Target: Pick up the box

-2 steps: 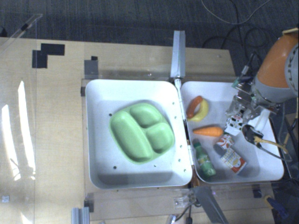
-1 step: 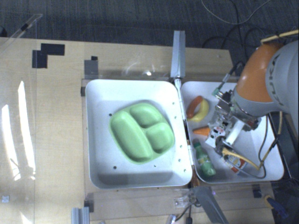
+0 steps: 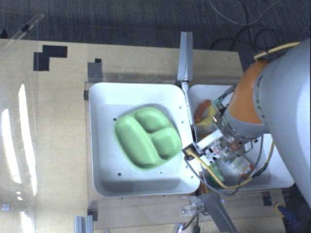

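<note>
Box [image 3: 236, 165], a small printed carton, lies in the right bin [image 3: 278, 171], at about 5 o'clock from the end effector [image 3: 219, 152], partly hidden by it. Whether the end effector grips anything cannot be told. At 9 o'clock, a green divided tray [image 3: 147, 137] fills the left bin [image 3: 104, 144].

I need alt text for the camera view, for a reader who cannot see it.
A grey robot arm with an orange band reaches down into the right white bin, over small mixed items. The left white bin holds a green divided tray.
</note>
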You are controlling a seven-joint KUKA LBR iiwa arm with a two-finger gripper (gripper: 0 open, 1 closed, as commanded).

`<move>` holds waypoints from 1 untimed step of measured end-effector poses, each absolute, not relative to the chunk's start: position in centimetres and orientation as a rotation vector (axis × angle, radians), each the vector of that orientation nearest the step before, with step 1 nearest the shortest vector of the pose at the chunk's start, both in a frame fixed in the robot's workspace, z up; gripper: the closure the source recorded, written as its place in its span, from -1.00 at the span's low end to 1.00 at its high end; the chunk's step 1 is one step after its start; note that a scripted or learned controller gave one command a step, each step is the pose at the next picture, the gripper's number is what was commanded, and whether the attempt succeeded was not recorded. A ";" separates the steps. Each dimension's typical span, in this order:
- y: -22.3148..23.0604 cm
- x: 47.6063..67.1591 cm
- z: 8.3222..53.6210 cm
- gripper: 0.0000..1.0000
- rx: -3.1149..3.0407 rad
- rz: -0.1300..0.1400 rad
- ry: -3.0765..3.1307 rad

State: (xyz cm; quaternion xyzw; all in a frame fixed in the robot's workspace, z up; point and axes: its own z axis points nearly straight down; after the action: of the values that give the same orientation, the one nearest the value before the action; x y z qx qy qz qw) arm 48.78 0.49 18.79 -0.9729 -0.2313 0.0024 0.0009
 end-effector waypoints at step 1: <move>5.1 49.0 18.6 1.00 -3.125 -0.010 -0.324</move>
State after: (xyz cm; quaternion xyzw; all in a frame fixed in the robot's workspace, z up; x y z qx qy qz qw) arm 48.99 5.07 18.55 -0.9947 -0.1031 -0.0033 -0.0002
